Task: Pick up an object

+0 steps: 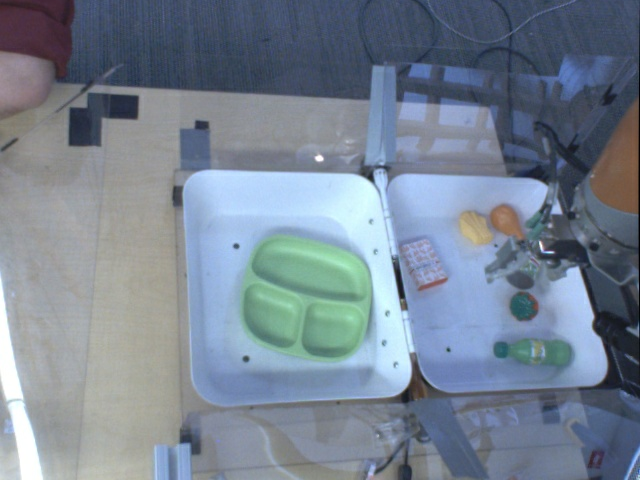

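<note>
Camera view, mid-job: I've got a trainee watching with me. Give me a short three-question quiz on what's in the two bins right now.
1. True or false: the green divided tray lies in the right bin.
2. Multiple choice: which thing lies nearest the right bin's front edge? A) the pink patterned box B) the green bottle C) the yellow piece
3. Fill in: the gripper hangs just above and beside the small dark green ____.

Key
1. False; it lies in the left bin.
2. B
3. ball (a round thing; its exact kind is hard to tell). An orange piece lies farther back, beside the yellow one.
</note>
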### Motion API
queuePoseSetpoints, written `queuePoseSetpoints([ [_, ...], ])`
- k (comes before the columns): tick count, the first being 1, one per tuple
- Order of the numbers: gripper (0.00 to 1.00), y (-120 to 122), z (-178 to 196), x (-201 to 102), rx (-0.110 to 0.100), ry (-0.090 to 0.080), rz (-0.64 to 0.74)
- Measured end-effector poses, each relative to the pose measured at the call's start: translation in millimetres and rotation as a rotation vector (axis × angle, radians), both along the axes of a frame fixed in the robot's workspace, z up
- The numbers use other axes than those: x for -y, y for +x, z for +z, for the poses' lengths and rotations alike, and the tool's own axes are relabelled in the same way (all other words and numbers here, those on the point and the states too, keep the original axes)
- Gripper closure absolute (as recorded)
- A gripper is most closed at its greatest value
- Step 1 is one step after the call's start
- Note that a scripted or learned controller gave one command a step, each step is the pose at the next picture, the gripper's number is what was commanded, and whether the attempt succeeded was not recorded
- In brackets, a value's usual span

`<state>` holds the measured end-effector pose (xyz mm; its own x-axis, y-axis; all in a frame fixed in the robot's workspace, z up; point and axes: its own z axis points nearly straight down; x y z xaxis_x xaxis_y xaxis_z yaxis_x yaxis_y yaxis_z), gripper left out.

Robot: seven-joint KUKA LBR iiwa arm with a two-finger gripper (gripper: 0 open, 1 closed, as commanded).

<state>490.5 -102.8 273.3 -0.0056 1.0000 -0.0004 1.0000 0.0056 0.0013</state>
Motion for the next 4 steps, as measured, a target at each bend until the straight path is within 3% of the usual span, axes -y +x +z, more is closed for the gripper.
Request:
queuePoseSetpoints([
  [1,0.0,46,-173,35,-0.001,0.001,0.016],
  [2,0.0,95,-183,56,0.001,0.001,0.082],
  [3,0.0,171,-188,70,-0.046,0.023,0.18],
  [4,0.0,179,-188,40,0.0,-0.003,0.269],
])
